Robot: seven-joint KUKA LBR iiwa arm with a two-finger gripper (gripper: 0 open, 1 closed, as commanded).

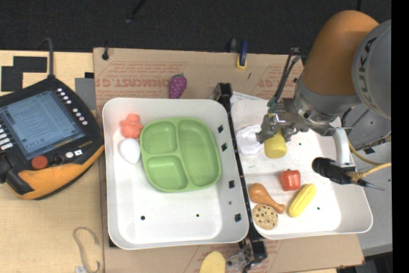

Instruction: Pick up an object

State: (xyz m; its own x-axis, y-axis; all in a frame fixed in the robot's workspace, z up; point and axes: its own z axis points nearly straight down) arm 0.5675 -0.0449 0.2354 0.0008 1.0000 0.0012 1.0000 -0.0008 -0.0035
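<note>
Over right bin on table: tool closing on yellow cylinder, grip unclear; grasp step, next calling for clean lift.

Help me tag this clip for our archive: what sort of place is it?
Probably a robotics lab bench for grasping trials. A KUKA arm reaches over two white bins holding toy food such as a plastic corn cob, and a teach pendant lies beside them.

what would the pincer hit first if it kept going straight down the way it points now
Most likely the yellow cup-like object right under the pincer in the right bin, though depth is hard to judge from above.
</note>
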